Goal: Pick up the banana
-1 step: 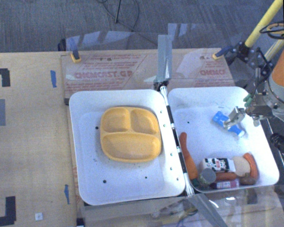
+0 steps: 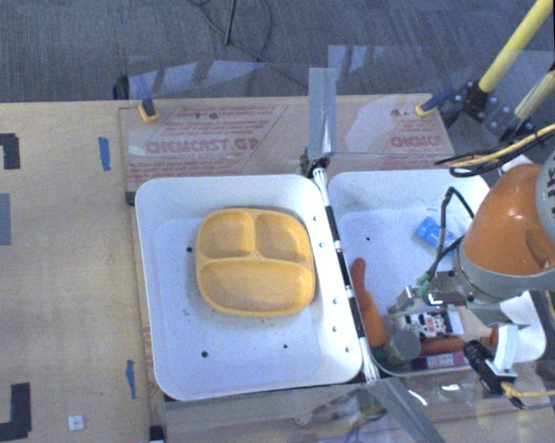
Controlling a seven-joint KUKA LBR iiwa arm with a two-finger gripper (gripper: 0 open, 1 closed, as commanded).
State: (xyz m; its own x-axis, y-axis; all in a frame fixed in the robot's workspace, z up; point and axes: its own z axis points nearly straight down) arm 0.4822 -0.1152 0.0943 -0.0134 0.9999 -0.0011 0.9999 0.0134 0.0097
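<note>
The grey arm with its orange band [image 2: 507,229] reaches in from the right over the right-hand shallow white bin [image 2: 387,197], and its gripper [image 2: 418,329] hangs low above the near part of that bin, close to the bin's near wall. Whether the gripper is open or closed cannot be told from this slant, because its own body covers the tips. Where the banana lies, and which way its long axis runs, cannot be told either; nothing can be seen held in the gripper. Just to the left of the gripper lies a long orange carrot-shaped object [image 2: 365,299], beside the wall that the two bins share, its long axis running from the far side toward the near side with the near end leaning slightly toward the gripper. Just beside the gripper on its near side lies a short red-orange piece [image 2: 441,346], set crosswise along the near wall. Beyond the gripper, toward the far side of the same bin, sits a small blue object [image 2: 431,229], apart from it. Well to the gripper's left, a yellow three-compartment plastic plate [image 2: 255,261] rests in the left-hand white bin [image 2: 161,294]. Both bins stand side by side on the pale wooden desk [image 2: 60,299].
</note>
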